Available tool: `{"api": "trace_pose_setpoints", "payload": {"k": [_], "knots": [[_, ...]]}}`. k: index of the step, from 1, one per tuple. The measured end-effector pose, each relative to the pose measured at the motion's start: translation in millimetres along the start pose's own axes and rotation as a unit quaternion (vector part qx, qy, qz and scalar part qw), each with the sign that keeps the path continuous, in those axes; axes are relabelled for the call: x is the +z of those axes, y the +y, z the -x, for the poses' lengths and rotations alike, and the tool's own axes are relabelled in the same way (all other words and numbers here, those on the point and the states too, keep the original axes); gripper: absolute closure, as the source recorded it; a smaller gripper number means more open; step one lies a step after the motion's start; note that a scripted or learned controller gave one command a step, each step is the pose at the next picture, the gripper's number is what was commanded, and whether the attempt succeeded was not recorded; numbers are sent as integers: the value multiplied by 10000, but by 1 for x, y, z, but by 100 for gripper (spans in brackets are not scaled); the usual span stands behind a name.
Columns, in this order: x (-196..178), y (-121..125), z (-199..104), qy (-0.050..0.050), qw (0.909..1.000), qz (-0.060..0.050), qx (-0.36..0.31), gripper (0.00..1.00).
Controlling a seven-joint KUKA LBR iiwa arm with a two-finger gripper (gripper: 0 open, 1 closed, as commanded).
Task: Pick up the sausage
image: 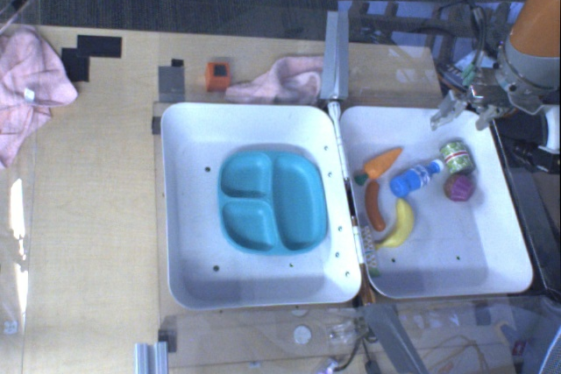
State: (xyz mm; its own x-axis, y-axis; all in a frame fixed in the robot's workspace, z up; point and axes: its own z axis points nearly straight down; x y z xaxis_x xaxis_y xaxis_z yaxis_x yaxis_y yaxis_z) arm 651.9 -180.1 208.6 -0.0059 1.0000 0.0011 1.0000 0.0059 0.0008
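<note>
Sausage (374,205) was seen touching banana (399,225) w/ gripper (462,112) hung well above-right of banana, jaws spread, nothing pinched.

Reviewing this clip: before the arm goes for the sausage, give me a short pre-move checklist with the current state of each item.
1. Target in view: the reddish-brown sausage lies in the right white bin, near its left wall. Ok.
2. Top of the sausage uncovered: ok.
3. Space around it: not ok. The curved yellow banana lies close on its right, the orange carrot just above its upper end.
4. The hand free of objects: ok, nothing between its fingers; it hovers over the bin's upper right edge.
5. The hand aligned over the sausage: not ok, it is well off to the right.
</note>
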Motion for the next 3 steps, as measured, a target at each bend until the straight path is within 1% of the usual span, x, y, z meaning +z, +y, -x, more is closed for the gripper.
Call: {"api": "trace_pose_setpoints", "payload": {"k": [1,2,3], "knots": [[64,-58,-40,-1,9994,-1,-351,0],[15,-76,-100,-1,10000,9,-35,0],[27,-136,-127,-1,10000,-2,-35,0]]}}
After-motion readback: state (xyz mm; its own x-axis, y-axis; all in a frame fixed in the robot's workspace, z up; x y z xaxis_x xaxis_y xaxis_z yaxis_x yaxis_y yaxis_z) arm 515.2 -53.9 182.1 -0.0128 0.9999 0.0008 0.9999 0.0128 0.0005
